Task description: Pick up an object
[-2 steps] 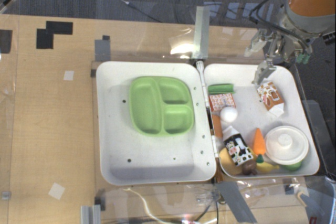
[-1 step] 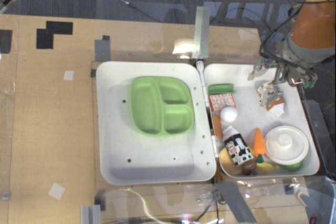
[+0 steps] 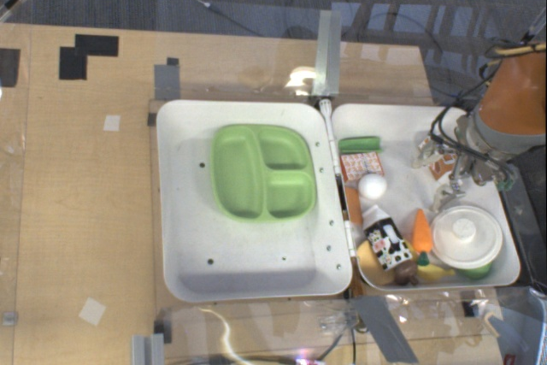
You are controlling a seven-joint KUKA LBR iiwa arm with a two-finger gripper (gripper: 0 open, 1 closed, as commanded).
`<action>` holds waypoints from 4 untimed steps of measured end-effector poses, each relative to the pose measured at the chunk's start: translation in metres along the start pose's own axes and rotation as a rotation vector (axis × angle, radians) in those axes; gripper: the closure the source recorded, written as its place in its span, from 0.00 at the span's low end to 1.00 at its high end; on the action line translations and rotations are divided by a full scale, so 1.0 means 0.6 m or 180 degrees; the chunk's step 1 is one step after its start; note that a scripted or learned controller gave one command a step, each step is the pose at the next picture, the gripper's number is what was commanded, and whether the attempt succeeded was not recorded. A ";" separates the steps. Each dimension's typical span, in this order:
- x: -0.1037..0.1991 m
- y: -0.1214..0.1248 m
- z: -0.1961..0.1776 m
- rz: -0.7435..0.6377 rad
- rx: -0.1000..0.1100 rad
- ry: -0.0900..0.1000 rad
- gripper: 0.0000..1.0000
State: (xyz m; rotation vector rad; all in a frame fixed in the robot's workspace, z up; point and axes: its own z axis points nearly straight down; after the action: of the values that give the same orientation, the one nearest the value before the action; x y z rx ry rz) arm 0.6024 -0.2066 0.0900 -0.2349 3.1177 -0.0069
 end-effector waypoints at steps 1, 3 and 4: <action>-0.047 0.035 0.003 0.0487 -0.0008 0.0009 0.00; 0.078 0.128 -0.003 0.1084 -0.0004 0.0005 0.00; 0.122 0.127 -0.004 0.1214 -0.0001 -0.0015 0.00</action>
State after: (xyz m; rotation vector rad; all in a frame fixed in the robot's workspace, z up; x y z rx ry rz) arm 0.5185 -0.1423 0.0908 0.3598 3.1006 -0.0011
